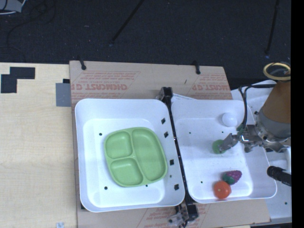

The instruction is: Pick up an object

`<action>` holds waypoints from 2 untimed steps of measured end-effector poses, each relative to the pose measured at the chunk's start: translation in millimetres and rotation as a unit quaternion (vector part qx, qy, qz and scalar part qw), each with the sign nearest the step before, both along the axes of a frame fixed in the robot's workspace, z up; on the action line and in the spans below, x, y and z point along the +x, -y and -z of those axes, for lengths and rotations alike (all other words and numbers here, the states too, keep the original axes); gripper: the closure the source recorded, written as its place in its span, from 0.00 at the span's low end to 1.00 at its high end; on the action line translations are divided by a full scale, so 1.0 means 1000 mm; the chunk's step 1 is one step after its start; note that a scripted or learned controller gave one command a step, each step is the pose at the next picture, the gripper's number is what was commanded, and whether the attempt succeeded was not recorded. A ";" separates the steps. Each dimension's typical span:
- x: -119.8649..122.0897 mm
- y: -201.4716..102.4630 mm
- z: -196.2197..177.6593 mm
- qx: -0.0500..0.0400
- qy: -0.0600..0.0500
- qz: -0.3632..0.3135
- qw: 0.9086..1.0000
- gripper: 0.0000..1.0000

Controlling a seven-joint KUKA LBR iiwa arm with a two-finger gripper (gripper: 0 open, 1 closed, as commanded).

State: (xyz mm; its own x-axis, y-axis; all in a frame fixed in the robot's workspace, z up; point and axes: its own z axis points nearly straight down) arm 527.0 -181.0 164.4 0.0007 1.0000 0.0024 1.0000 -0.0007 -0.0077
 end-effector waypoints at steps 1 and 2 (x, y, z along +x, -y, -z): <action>-0.010 0.001 0.048 0.000 0.000 0.000 1.000 0.00; -0.010 0.000 0.078 -0.001 0.002 0.000 1.000 0.00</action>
